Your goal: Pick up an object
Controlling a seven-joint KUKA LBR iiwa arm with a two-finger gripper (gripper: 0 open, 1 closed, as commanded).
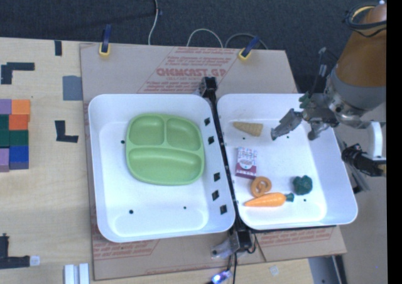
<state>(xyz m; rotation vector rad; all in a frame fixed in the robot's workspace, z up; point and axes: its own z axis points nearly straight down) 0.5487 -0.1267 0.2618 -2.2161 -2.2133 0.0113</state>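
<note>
gripper (296, 124) over right bin (326, 169), fingers seemingly spread, empty | wedge (249, 128) at its 9 o'clock, long axis 3–9 | approach pending

Light wooden bench (44, 213), brown cardboard sheet (182, 66) lying on it, held by yellow and blue clamps (104, 45) at its far edge, two white bins (100, 169) side by side on the cardboard, coloured blocks (15, 133) stacked at the bench's left edge, black cable (152, 6) trailing behind

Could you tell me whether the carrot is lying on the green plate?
No, the carrot lies in the right bin, while the green plate sits in the left bin.
</note>
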